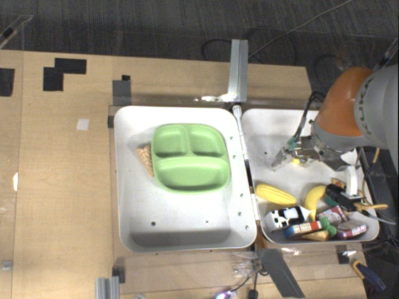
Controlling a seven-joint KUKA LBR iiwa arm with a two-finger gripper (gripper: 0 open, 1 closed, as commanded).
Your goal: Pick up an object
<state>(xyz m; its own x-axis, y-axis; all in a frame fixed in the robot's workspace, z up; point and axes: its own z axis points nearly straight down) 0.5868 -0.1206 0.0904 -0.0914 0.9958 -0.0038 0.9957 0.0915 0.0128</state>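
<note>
Arm reaches from right; tool (288,154) low inside right bin (265,126), grip state unclear. Yellow corn (275,195), banana (314,197) nearby. Green tray (189,156) in left bin (134,185).

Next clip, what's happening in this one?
A grey robot arm with an orange band reaches in from the right over the right-hand white bin. Its claw sits low in that bin's upper half, above a pile that includes a yellow corn-shaped toy, a yellow banana and a black-and-white cow figure. Nothing is visibly held. The left white bin holds a green divided plate.
</note>
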